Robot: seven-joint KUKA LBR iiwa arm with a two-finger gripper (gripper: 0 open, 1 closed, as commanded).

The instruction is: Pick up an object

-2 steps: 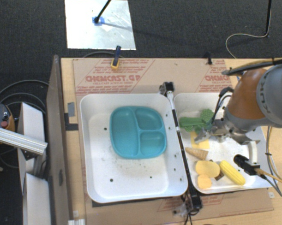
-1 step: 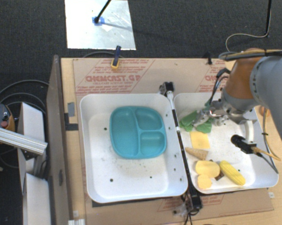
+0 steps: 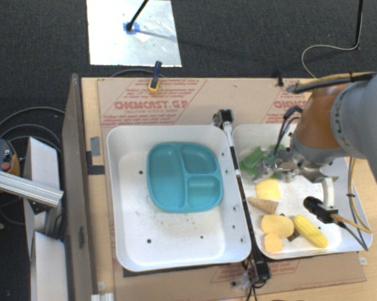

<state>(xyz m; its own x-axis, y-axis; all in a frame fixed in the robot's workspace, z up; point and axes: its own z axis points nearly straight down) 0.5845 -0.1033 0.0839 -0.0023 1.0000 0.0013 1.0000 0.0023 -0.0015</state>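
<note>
Grey gripper (image 3: pixel 272 168) low over green piece (image 3: pixel 252 158) in right bin (image 3: pixel 356 190); finger state unclear, nothing lifted yet.

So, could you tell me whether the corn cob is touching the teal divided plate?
Apart. The camera view shows the corn cob lying in the right bin, while the teal plate sits in the left bin, with the bins' walls between them.

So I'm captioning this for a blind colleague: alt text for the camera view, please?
A grey robot arm reaches from the right over the right bin, which holds yellow toy food including a corn cob and a green piece. The left bin holds a teal divided plate.
</note>
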